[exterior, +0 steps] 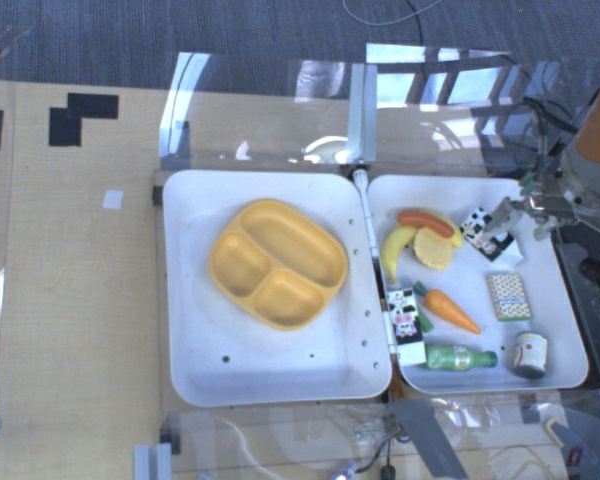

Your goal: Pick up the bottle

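Two bins (190,368), one plate (278,263), one bottle (460,358), one carrot (450,311), one banana (395,251), one sausage (427,222), two cartons (404,315), one can (529,353).

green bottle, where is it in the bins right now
In the camera view the green bottle lies on its side near the front edge of the right bin, between the cow-print carton and the small can, just below the carrot.

Plate (278,261) in left bin (185,368); bottle (460,358) front of right bin (572,368).
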Controlling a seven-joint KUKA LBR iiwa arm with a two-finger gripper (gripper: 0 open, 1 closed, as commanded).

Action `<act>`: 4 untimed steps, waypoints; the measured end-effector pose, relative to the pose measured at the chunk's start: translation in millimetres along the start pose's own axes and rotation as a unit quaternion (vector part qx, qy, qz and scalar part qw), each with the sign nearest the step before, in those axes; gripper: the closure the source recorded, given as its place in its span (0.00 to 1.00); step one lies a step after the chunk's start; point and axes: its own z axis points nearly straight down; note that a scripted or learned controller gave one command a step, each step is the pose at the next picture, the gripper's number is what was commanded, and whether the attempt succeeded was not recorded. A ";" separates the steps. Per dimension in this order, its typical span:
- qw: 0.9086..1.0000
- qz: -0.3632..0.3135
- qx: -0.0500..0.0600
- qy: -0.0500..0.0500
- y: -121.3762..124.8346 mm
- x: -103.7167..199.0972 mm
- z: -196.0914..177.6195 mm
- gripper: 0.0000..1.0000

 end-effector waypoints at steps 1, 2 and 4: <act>1.000 -0.020 0.000 0.000 -31.3 -10.7 19.8 0.00; 1.000 -0.021 0.000 0.000 -29.3 -10.9 11.4 1.00; 0.963 0.268 -0.001 -0.001 -107.0 97.7 -147.8 1.00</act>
